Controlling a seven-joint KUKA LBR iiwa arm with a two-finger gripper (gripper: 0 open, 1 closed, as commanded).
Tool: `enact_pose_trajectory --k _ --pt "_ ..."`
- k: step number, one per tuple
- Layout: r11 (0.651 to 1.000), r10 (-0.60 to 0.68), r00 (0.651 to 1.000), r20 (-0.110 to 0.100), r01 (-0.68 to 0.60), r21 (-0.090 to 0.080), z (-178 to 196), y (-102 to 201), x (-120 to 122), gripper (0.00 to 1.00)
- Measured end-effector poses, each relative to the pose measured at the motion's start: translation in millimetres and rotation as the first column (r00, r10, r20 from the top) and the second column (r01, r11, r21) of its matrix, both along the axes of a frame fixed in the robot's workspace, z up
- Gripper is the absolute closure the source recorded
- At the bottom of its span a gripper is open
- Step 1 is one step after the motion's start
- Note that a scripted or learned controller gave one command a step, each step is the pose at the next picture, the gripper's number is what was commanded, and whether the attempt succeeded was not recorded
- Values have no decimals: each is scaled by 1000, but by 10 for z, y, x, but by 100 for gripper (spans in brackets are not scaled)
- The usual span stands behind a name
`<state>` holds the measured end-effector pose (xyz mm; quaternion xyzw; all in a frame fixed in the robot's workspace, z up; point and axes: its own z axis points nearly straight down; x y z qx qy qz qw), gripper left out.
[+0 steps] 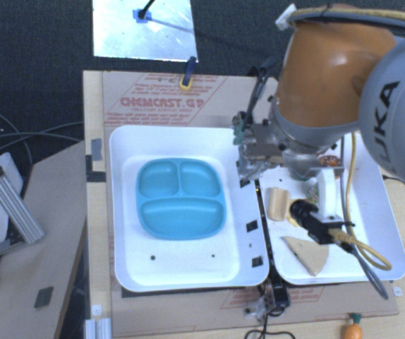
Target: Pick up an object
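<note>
My arm [393, 111] shows the letters "UKA"; the board [160, 101] beyond my gripper [252, 162] reads "CHEMCAST". I cannot tell if the gripper is clenched or released. One bin [120, 189] beside it holds a blue tray [181, 200]; the other bin [379, 210] holds a block [279, 203] just by it and a wedge [308, 254] further off.
</note>
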<state>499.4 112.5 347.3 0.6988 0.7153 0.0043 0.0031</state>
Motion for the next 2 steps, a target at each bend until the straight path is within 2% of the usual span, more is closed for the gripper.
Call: enact_pose_trajectory --k 1,2 --pt "1000 -17 1000 -4 17 0 148 510 399 100" --pt "1000 -23 999 -23 23 -6 -1878 610 405 100"
